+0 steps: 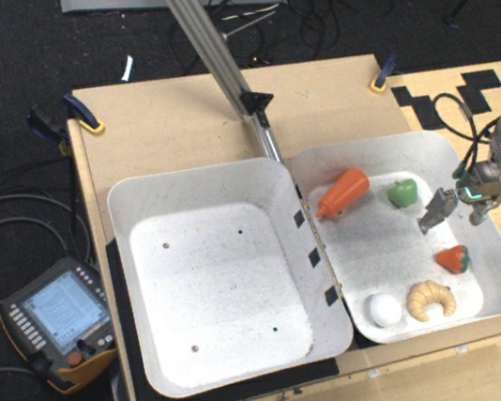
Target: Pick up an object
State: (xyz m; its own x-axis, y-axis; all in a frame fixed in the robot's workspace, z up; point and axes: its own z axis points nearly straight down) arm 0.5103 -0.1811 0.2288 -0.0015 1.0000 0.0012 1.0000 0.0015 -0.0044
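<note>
The gripper hung with fingers spread and bare by the right bin's far rim. Just below lay a strawberry. Farther left, the carrot lay slantwise, thick end pointing back toward the gripper, with bare floor between.

Robotics lab, test bench.
Plywood bench held by clamps, teach pendant on dark floor at left, loose cables at far side.
</note>
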